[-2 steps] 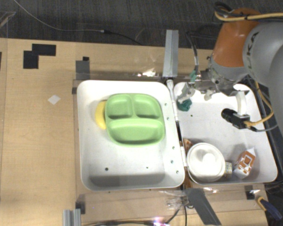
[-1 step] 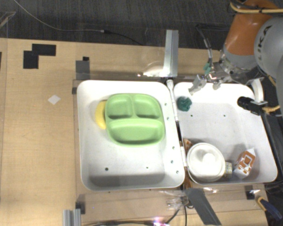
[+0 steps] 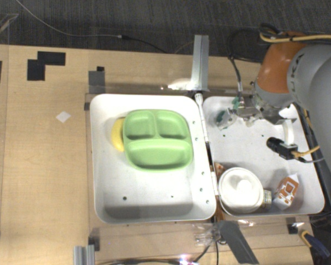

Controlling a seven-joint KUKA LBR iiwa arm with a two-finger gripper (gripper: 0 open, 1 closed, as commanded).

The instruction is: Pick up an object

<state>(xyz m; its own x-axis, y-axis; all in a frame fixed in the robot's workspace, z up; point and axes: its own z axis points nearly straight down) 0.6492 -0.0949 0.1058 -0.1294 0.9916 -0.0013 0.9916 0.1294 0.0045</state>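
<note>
Scanning from the left, found bare wooden bench (image 3: 44, 148) carrying black marks (image 3: 44, 64) toward the far-left corner. Noted the left bin (image 3: 149, 203), white and shallow. Recorded a green divided plate (image 3: 157, 138) lying flat in the far half of that bin, compartments facing up. Detected a yellow item (image 3: 117, 135) at the left edge of the plate, mostly hidden beneath it; could not establish shape or kind.

Continued past the divider into the right bin (image 3: 248, 153). Located a white round bowl (image 3: 240, 187) in the near-left corner. Observed a small greyish item (image 3: 268, 197) touching the right side of the bowl, too blurred to identify. Logged an orange-and-white carton (image 3: 287, 188) just beside that item, toward the near-right corner.

Located a small teal object (image 3: 220, 116) at the far-left end of the right bin, close to the divider. Placed the gripper (image 3: 240, 112) just right of the teal object, low over the bin floor; could not resolve contact. Could not tell whether the claw stood wide, narrow or closed on anything. Traced the grey arm (image 3: 314, 81) with orange band (image 3: 276, 70) to the right edge, cut off there.
</note>
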